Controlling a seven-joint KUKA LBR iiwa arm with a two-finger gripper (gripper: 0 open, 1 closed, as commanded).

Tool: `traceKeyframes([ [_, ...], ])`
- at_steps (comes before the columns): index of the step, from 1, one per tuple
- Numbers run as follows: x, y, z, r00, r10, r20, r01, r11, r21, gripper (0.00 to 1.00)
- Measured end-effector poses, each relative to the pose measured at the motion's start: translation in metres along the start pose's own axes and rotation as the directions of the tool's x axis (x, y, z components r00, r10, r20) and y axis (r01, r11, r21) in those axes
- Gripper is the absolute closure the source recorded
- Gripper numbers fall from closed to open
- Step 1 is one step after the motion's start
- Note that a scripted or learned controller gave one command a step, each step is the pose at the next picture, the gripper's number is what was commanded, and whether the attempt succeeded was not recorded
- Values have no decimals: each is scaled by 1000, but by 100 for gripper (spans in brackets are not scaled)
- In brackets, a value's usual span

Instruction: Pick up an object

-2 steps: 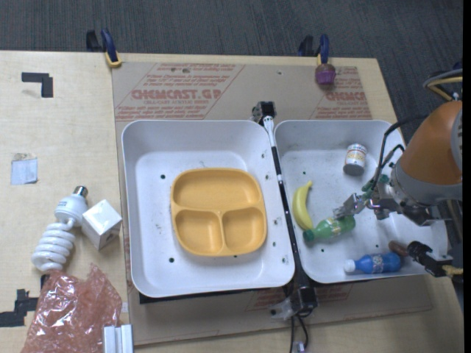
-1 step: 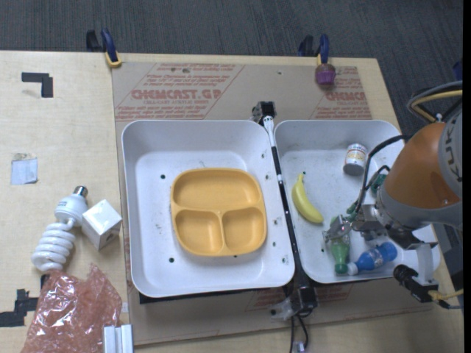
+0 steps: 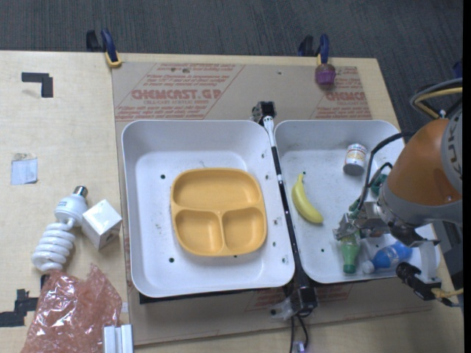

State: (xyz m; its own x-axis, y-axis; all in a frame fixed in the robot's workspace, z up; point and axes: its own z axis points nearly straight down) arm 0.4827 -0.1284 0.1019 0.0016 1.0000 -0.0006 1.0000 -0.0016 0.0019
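- Positioning the gripper (image 3: 352,229) low in the right bin (image 3: 324,134), we are at the approach step, directly above the green bottle (image 3: 349,256).
- We cannot tell the finger state.
- Next, we need a confirmed closure on the bottle before lifting.

two bins (image 3: 147,197) – one banana (image 3: 306,201), one tray (image 3: 218,212)

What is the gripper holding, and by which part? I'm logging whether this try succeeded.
It cannot be told: the gripper sits right above the green bottle in the right bin, but no grasp is visible.
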Motion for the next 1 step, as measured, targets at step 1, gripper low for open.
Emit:
traceKeyframes([
  [1, 48, 71, -90, 1000, -4, 1, 4, 1000, 2, 100],
])
